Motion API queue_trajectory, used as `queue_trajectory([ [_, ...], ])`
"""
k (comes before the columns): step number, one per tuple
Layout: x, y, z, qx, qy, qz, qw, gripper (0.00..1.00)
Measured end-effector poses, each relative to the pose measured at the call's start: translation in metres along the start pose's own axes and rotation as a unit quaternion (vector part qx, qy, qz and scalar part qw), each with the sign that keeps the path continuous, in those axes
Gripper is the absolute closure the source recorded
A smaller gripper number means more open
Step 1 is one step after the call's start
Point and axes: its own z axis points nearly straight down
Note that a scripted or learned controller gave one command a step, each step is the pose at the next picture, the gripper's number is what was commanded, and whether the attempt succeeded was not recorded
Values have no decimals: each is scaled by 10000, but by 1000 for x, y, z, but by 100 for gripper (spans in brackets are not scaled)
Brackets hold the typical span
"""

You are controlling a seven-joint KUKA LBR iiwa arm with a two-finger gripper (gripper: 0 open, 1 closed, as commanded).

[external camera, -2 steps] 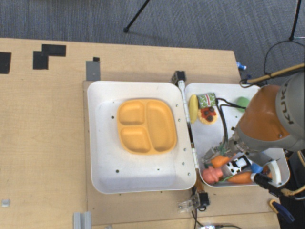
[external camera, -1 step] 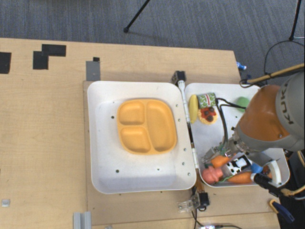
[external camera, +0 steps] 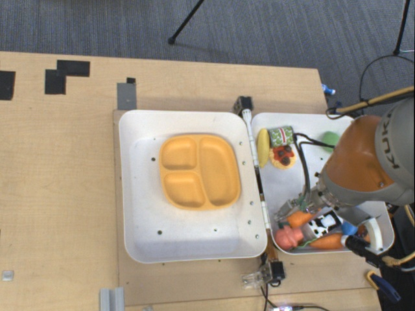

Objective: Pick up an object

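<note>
The right bin (external camera: 280, 186) holds several small toys. Along its left wall lie a yellow banana (external camera: 262, 146), a green can (external camera: 281, 135) and a red-and-yellow piece (external camera: 283, 156). At its near edge are an orange carrot (external camera: 299, 219), a pink toy (external camera: 288, 237), a black-and-white toy (external camera: 322, 225) and a second orange piece (external camera: 327, 241). The arm's orange wrist (external camera: 353, 164) hangs over the bin's right half. My gripper (external camera: 310, 204) is low over the near cluster, just above the carrot. A green object (external camera: 331, 138) peeks out behind the wrist.
The left bin (external camera: 142, 225) carries a yellow divided plate (external camera: 198, 172) at its middle. A black cable (external camera: 311, 144) runs across the right bin's back. A blue piece (external camera: 349, 229) and a white cup (external camera: 377, 233) sit at the right bin's near right corner.
</note>
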Motion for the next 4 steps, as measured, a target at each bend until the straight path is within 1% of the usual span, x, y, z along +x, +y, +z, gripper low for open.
queue_trajectory([
  [2,0,0,0,0,0,0,10000,0],
  [3,0,2,-11,-23,-11,-11,10000,100],
  [4,0,2,-11,-21,-10,-10,10000,0],
])
